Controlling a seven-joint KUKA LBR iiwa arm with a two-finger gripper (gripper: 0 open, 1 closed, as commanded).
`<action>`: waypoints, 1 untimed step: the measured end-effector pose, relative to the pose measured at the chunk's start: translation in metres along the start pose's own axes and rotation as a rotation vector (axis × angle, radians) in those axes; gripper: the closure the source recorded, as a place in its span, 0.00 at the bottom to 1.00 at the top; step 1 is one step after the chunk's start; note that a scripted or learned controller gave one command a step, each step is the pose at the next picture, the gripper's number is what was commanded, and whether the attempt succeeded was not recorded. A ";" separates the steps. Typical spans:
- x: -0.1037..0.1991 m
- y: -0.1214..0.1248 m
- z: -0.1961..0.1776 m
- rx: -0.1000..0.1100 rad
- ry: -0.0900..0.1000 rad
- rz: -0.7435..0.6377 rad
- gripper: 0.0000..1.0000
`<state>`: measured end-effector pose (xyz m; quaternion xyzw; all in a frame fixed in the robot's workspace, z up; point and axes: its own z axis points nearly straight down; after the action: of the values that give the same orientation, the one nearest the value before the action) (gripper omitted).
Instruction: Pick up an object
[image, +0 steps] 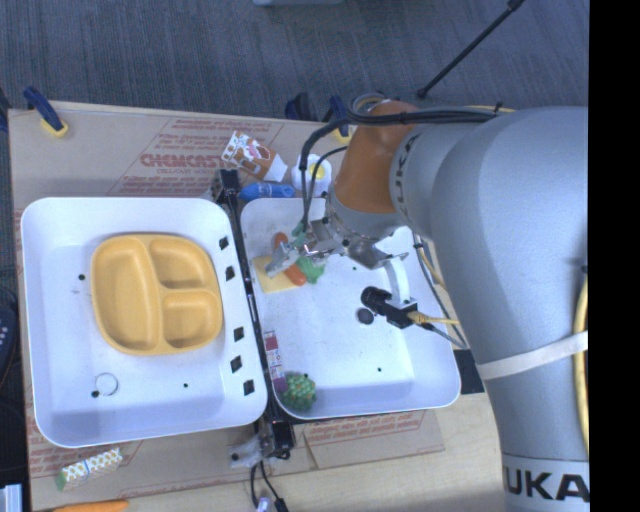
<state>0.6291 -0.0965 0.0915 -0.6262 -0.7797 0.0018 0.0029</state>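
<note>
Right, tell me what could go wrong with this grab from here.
The gripper sits over a tight cluster: a yellow piece, an orange item and a green item. It may catch two at once, or just nudge them apart. The pile lies near the divider, so something could get pushed against it.

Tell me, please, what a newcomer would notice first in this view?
The bulky grey arm with an orange band fills the right side, reaching down into the right white bin. The yellow three-compartment plastic tray lies in the left white bin. A small green knobbly ball sits near the right bin's near-left corner.
</note>
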 end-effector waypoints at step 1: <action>0.000 0.000 -0.011 0.001 0.000 -0.004 1.00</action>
<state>0.6297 -0.0966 0.1021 -0.6245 -0.7810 0.0022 0.0031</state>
